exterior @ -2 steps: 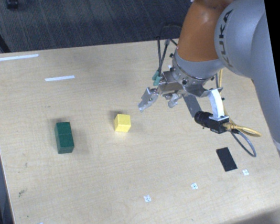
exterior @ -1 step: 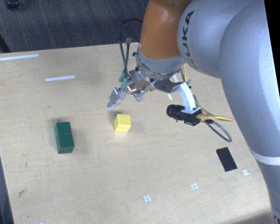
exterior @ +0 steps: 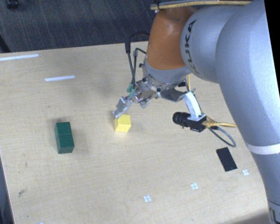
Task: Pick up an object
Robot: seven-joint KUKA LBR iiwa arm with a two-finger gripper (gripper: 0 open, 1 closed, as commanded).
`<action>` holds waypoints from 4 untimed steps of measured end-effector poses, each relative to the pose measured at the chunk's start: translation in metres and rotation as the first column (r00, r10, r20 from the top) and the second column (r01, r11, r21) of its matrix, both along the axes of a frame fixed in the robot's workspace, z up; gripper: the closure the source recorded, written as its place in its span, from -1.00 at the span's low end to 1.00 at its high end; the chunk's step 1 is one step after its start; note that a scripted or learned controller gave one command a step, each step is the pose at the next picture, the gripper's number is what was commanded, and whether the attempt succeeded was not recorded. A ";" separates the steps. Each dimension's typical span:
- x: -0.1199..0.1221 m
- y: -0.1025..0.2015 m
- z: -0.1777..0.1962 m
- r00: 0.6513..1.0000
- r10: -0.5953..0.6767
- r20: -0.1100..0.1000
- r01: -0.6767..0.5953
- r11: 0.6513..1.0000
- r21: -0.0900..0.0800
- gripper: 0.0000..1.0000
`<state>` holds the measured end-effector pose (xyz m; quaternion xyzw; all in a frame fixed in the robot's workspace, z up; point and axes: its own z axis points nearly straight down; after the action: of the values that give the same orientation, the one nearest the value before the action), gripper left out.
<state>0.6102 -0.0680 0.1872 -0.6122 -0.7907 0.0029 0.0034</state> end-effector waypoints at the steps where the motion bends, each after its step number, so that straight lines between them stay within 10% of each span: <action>1: 0.022 -0.050 -0.087 0.997 0.076 0.014 -0.076 0.997 0.000 -1.00; 2: 0.023 -0.049 -0.079 0.997 0.081 0.011 -0.081 0.997 0.002 1.00; 3: 0.023 -0.048 -0.079 0.997 0.081 0.011 -0.081 0.997 0.002 -1.00; 4: 0.024 -0.048 -0.073 0.996 0.086 0.005 -0.086 0.996 0.002 1.00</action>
<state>0.6338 -0.1160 0.1141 -0.5778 -0.8162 0.0005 0.0019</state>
